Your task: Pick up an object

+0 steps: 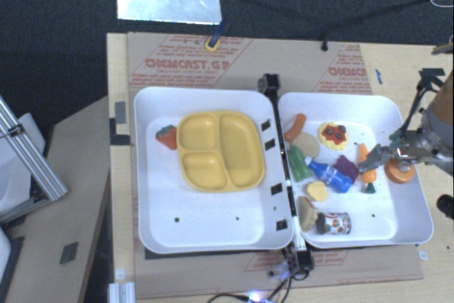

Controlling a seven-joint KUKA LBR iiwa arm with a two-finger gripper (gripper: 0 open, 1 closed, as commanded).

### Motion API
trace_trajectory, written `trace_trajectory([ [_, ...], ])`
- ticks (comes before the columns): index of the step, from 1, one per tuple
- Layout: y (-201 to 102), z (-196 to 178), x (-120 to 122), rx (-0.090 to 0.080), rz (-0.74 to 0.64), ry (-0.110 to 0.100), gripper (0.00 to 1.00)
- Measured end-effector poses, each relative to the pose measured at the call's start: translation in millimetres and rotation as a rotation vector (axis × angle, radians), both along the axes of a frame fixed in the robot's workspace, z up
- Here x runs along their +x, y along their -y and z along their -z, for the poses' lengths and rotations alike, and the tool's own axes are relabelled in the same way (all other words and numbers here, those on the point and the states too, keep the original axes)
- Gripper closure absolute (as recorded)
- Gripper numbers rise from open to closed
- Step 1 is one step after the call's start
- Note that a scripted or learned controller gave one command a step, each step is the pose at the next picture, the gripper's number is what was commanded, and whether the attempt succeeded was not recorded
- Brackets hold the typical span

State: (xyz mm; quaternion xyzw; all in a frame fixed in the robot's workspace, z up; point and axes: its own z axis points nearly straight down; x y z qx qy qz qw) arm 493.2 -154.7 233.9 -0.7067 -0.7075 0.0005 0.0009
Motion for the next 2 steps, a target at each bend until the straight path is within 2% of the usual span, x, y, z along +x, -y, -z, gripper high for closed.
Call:
trace_trajectory([
  [2, -3, 84, 0, 0.001, 0.000, 0.000, 0.00],
])
